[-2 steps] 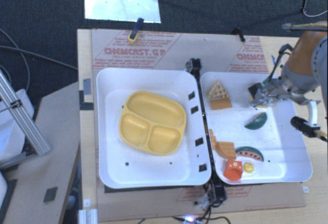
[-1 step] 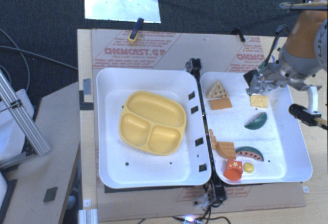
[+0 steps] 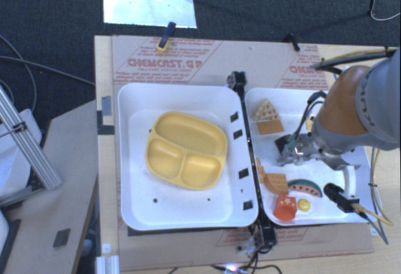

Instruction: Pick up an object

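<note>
My gripper [image 3: 291, 148] hangs over the middle of the right bin [image 3: 294, 96], reaching in from the right on the grey arm with its orange band. A tan wedge-shaped toy [image 3: 266, 117] lies just up and left of it. Below it lie an orange block [image 3: 276, 182], a watermelon slice [image 3: 306, 189], a red cube [image 3: 285, 209] and a small yellow ball [image 3: 304, 205]. I see nothing held at the gripper.
The left bin [image 3: 135, 160] holds a yellow divided plate [image 3: 186, 149]. A black-clipped divider [image 3: 244, 141] separates the two bins. Cardboard lies under both bins, and a blue-and-yellow tool [image 3: 166, 37] rests at its far edge.
</note>
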`<state>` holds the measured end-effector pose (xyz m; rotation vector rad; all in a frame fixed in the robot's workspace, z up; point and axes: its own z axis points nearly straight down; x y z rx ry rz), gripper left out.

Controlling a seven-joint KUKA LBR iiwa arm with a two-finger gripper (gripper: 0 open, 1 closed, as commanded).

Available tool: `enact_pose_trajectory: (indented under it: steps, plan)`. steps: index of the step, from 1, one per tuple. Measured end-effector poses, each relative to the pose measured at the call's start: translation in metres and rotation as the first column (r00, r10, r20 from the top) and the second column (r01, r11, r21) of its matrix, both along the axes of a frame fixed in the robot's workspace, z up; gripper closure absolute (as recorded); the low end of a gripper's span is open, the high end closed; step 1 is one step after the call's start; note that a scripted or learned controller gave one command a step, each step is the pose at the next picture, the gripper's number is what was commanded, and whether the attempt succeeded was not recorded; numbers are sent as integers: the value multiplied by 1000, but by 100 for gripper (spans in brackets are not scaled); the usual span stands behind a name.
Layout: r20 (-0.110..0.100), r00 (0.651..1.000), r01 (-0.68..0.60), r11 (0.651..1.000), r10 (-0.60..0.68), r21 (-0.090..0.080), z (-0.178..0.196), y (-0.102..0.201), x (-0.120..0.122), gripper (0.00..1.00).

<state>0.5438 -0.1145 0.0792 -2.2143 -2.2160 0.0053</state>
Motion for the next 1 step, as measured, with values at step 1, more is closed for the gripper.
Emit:
enact_pose_trajectory:
  steps: [1]
  plan:
    - [5, 1000, 2, 1000, -2, -2, 5, 3, -60, 100]
